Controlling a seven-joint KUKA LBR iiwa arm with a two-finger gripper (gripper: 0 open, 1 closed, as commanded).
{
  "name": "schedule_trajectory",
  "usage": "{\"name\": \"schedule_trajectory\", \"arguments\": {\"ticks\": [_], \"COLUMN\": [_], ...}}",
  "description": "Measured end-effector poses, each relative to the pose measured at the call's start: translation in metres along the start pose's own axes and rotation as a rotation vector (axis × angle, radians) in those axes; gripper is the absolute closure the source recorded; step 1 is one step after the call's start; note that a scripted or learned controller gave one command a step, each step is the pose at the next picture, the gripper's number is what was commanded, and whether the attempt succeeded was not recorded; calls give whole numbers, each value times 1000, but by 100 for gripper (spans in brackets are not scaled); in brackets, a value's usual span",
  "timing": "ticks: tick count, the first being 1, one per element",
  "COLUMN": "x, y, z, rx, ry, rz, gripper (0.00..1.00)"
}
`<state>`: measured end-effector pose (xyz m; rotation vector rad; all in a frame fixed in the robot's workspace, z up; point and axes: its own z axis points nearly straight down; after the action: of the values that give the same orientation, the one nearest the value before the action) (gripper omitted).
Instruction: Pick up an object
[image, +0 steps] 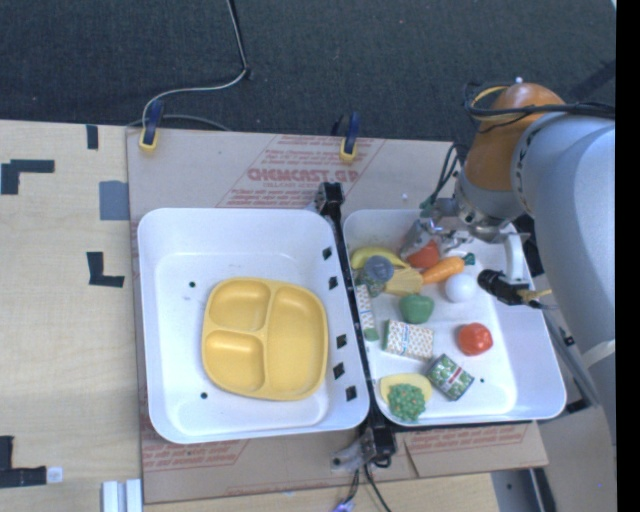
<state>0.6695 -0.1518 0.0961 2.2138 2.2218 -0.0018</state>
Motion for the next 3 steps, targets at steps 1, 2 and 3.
{"name": "schedule_trajectory", "arguments": {"ticks": [1, 2, 3], "x": [77, 140, 184], "y": [-26, -72, -109], "z": [-89, -89, -112], "rx": [2, 5, 5], "ry": [5, 5, 5], "rz": [0, 0, 0], "gripper": [100, 100, 100]}}
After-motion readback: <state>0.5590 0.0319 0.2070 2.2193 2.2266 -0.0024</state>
